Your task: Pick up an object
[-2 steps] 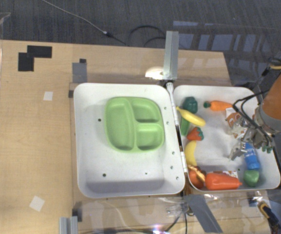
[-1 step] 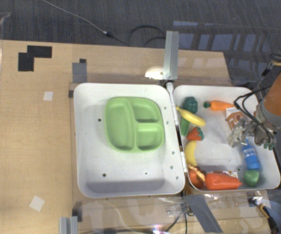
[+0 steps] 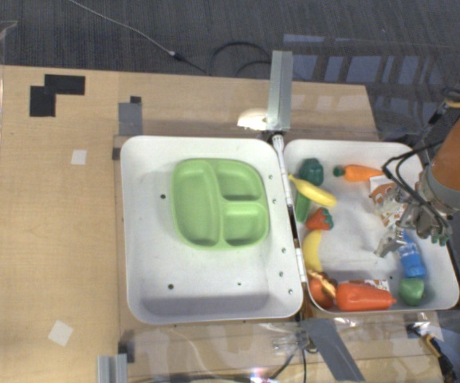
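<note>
nothing in the view can be read: the small packet point(image 3: 383, 199) in the right bin point(image 3: 349, 146) carries orange and white print too blurred to make out, and the black marks point(image 3: 54, 92) on the bench point(image 3: 46, 238) are plain shapes, not letters.

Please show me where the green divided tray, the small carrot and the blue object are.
green divided tray point(image 3: 218, 203): camera view, centre ridge.
small carrot point(image 3: 362, 172): camera view, orange body.
blue object point(image 3: 411, 262): camera view, its middle.
</note>
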Tool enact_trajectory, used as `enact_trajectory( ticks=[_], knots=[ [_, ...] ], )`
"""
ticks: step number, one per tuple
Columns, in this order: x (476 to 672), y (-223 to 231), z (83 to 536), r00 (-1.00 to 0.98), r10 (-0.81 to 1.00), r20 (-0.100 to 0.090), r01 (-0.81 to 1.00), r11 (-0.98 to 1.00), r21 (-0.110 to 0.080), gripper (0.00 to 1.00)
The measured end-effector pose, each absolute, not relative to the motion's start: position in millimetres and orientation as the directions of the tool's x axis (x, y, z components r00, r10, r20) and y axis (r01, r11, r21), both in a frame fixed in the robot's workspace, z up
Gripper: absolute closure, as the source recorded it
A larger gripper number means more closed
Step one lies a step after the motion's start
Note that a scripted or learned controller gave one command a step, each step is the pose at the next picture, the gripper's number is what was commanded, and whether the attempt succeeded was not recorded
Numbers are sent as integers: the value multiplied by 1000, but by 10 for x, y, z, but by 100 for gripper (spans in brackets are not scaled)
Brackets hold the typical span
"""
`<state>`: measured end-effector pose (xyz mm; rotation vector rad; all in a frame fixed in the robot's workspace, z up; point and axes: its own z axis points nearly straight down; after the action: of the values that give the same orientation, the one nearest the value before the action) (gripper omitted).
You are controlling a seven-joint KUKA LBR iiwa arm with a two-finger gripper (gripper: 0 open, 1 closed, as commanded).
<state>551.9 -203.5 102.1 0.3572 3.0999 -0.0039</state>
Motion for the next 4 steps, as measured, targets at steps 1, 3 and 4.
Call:
enact_trajectory(
  ticks=[1, 3, 4],
  knots=[
    [5384, -2050, 895, -977, 211, -15, 211, 978, 0, 0],
    [5893, -1848, 889, -995, -97, -12, -97, 995, -2, 0],
    [5696, -1991, 891, -999, -38, -13, -38, 999, -2, 0]
  ],
)
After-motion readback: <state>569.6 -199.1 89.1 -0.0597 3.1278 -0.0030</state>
